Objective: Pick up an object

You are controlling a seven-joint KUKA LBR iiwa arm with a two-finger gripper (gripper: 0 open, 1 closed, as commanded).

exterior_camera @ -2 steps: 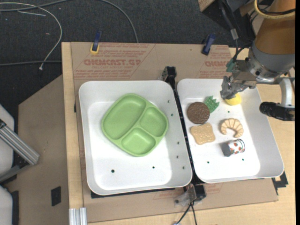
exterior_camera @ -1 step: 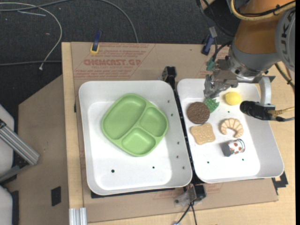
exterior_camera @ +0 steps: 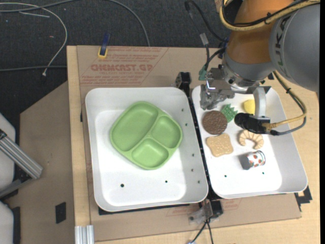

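The right bin (exterior_camera: 284,172) holds several small items: a round brown cookie (exterior_camera: 215,122), a tan square cracker (exterior_camera: 219,145), a pale curled pastry (exterior_camera: 251,138), a green spiky piece (exterior_camera: 229,112), a yellow piece (exterior_camera: 248,105) and a small red, white and grey item (exterior_camera: 252,159). My gripper (exterior_camera: 209,101) hangs over the right bin's far left corner. It is just beyond the brown cookie and left of the green piece. Nothing shows in its grasp. The arm's wrist covers part of the bin's far edge.
The left bin (exterior_camera: 101,177) holds a green divided plate (exterior_camera: 146,134) near its middle. Both bins rest on a cardboard sheet (exterior_camera: 122,65). A black cable and sensor (exterior_camera: 254,122) hang from the arm over the right bin. Loose cables lie on the dark floor behind.
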